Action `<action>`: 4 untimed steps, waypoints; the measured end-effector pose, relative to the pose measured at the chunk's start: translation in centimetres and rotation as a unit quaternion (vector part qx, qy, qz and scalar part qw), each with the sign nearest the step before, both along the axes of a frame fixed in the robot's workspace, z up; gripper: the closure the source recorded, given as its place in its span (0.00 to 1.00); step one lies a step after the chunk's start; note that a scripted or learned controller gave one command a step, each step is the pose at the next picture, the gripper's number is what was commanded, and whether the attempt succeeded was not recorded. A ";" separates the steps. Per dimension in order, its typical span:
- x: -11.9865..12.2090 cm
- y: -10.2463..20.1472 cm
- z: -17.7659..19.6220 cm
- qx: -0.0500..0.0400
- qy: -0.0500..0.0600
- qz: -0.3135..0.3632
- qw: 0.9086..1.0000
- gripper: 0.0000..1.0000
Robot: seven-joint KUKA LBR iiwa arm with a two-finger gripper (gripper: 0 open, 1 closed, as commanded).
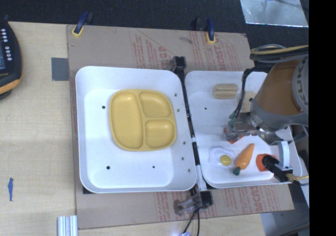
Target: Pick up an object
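Observation:
The right bin holds a tan bread-like piece near its far edge. A fried egg toy and an orange carrot lie at its near side, with a red item partly hidden just right of the carrot. My gripper is low over the middle of the right bin, just above the egg and carrot. A small reddish bit shows under its tip. The wrist hides much of what lies below it.
A yellow divided plate lies in the left bin. The bins stand on a cardboard sheet held by clamps. A dark controller sits at the bench's left edge.

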State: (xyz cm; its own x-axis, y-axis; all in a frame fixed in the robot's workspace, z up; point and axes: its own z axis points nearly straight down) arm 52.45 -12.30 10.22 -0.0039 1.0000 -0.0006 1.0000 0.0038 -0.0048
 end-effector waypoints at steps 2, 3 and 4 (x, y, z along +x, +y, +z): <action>8.0 -1.8 2.8 -0.001 -0.006 0.001 1.000 0.00; 3.6 -2.9 -0.9 0.001 0.002 -0.001 1.000 0.00; 0.8 1.4 -1.1 0.002 0.002 0.002 1.000 0.00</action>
State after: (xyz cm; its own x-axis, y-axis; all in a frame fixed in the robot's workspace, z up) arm 53.23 -10.89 9.10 -0.0073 1.0000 0.0029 0.9999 0.0073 -0.0083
